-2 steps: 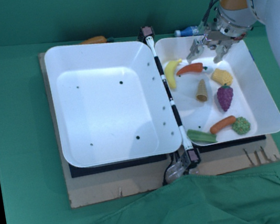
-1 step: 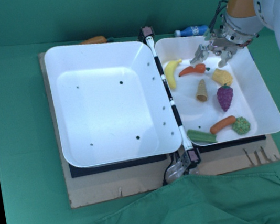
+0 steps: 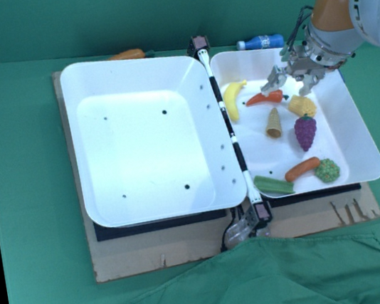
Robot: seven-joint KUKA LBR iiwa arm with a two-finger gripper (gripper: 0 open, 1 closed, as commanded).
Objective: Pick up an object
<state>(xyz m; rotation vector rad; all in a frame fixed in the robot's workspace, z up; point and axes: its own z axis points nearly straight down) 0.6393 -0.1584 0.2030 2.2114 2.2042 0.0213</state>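
Two bins: left bin, right bin.
Gripper: fingers spread, holding nothing, poised over the right bin's far part, just above the chili and corn.
Right bin, one each: banana, cone, grapes, carrot, cucumber, broccoli.
Beyond bins: one bottle.

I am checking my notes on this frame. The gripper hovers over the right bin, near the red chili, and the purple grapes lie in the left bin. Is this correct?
One detail is wrong. The camera view shows the purple grapes in the right bin, below the yellow corn piece, not in the left bin. The gripper does hover over the right bin, near the red chili.
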